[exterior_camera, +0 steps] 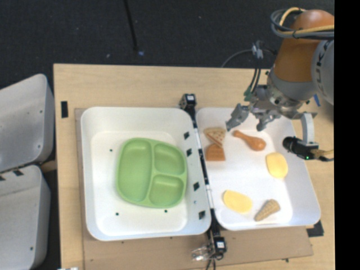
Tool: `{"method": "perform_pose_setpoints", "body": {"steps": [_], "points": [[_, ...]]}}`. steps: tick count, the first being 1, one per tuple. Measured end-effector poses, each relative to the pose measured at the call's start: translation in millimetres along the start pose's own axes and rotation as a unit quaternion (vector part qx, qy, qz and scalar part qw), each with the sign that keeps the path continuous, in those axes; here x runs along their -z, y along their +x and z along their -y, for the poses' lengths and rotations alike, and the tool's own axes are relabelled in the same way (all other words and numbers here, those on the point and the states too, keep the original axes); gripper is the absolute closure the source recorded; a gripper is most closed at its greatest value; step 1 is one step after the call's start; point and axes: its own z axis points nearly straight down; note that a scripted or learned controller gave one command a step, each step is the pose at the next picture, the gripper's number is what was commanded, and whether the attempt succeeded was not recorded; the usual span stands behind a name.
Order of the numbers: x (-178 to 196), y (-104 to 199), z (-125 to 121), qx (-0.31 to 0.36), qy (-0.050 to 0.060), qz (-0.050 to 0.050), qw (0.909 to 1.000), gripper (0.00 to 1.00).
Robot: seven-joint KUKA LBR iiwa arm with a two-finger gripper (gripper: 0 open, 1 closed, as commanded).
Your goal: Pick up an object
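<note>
On my screen the left bin holds one thing: a green divided plate with three wells, lying flat near its middle. The right bin carries six food pieces. A tan wedge sits near the dividing wall with a brown square piece just below it. A drumstick lies at a slant near the far end. A yellow oval is toward the right wall, a second yellow oval near the front, and a ridged tan cone beside that one.

The gripper hangs over the right bin's far end, its fingers spread apart with nothing between them. The drumstick lies just in front of it, thin end nearest the fingertips. I cannot tell whether the tips touch the bin floor. The wrist covers part of the bin's far rim, and the arm is cut off at the right side.
</note>
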Motion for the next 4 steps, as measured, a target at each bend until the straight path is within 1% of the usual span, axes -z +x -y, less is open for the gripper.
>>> {"method": "perform_pose_setpoints", "body": {"steps": [1,2,3,4], "points": [[6.7,0.1,-2.2,0.001,-0.006,0.0,1.0,0.0],[-53.5,-9.0,0.5,0.0,-0.003,0.001,1.0,0.0],[-99.9,-17.8,-4.0,0.0,-0.004,0.001,1.0,0.0],[-137.8,-19.4,-6.6,-0.002,-0.007,0.001,1.0,0.0]]}}
